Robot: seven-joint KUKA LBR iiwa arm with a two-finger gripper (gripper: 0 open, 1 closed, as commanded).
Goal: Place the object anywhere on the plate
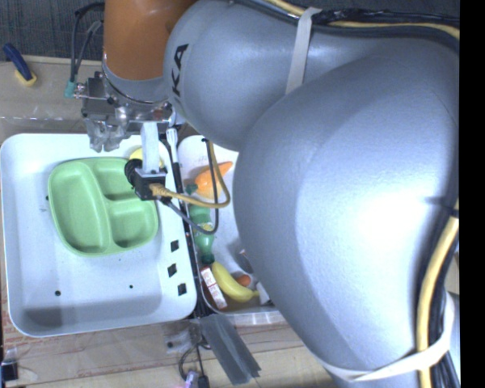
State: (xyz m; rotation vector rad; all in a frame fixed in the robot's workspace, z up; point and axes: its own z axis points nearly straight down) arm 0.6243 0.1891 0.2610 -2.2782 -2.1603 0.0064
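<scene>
Plate (97,208), pale green with three compartments, lies in left bin (32,297); gripper (107,140) state unclear.

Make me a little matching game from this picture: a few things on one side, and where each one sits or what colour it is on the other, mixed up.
Things:
1. plate
2. banana
3. gripper
4. band

Descriptions:
A. orange, wrapped round the arm above the wrist
B. green, with compartments, lying in the left bin
C. yellow, in the right bin near its lower end
D. metal, hanging over the plate's upper edge

Pairs: 1-B, 2-C, 3-D, 4-A
</scene>
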